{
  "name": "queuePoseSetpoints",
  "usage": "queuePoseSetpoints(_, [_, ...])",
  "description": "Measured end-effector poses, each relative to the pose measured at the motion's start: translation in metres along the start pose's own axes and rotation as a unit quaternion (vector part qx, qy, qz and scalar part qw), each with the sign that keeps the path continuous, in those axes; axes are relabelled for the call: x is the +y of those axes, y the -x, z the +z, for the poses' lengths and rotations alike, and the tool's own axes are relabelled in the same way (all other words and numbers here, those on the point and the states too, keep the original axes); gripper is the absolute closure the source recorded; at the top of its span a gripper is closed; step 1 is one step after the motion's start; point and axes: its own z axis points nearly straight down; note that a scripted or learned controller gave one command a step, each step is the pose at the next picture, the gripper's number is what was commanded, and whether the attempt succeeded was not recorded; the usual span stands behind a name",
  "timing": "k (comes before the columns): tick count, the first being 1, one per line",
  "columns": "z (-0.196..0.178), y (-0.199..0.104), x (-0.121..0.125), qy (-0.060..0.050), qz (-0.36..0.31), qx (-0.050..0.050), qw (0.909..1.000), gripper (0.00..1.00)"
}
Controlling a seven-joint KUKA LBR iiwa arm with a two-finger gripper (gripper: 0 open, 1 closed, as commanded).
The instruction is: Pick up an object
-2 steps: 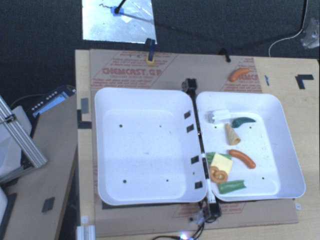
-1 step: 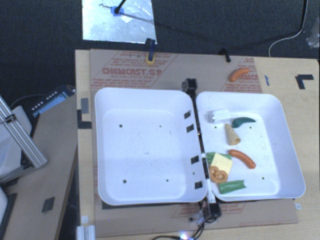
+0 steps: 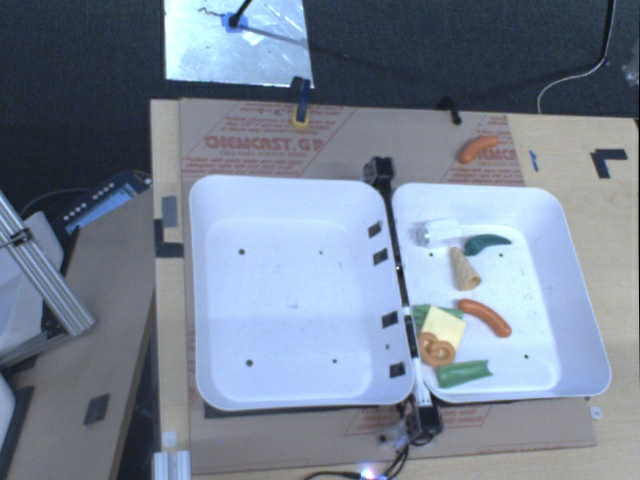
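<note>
Lab test bench [image 3: 560, 133]: twin white bins [image 3: 290, 298], cables [image 3: 575, 78].

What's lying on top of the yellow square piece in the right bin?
A small orange pretzel-shaped ring lies on the yellow square piece's lower left corner. A green piece pokes out beside it; whatever it covers is hidden.
</note>
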Motion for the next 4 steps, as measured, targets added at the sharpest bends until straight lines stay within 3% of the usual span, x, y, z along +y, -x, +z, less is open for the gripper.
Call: queuePoseSetpoints(4, [-0.039,0.000,-0.006,0.000,0.000,0.000,1.0000,1.00])
